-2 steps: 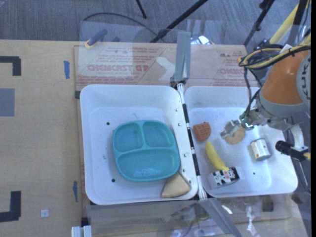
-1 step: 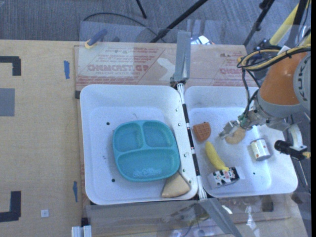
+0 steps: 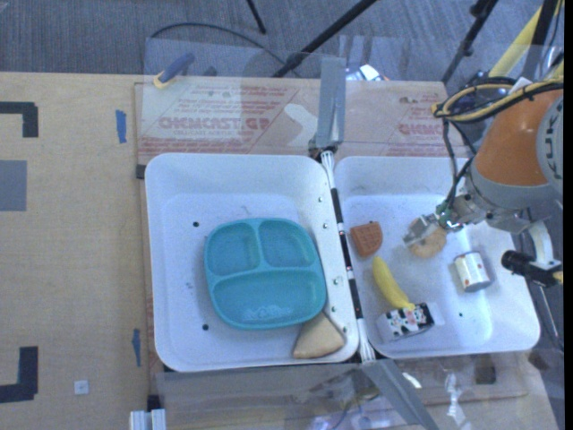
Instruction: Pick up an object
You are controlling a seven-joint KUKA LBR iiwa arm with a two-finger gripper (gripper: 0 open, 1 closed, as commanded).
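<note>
My gripper (image 3: 423, 233) hangs low in the right bin (image 3: 501, 330), reaching in from the right under the orange-banded wrist. A small beige lump (image 3: 431, 246) lies directly beneath its tip, touching or nearly touching it. To its left lies a brown waffle-like piece (image 3: 365, 238). A yellow banana (image 3: 387, 281) lies below that, with a black-and-white box (image 3: 409, 321) at its lower end. A silver can (image 3: 471, 271) lies on its side to the right of the lump.
The left bin (image 3: 170, 240) holds a teal divided plate (image 3: 265, 272) and a tan wedge (image 3: 318, 340) at its lower right corner. A divider rim (image 3: 340, 240) separates the bins. Cables and the arm crowd the right edge.
</note>
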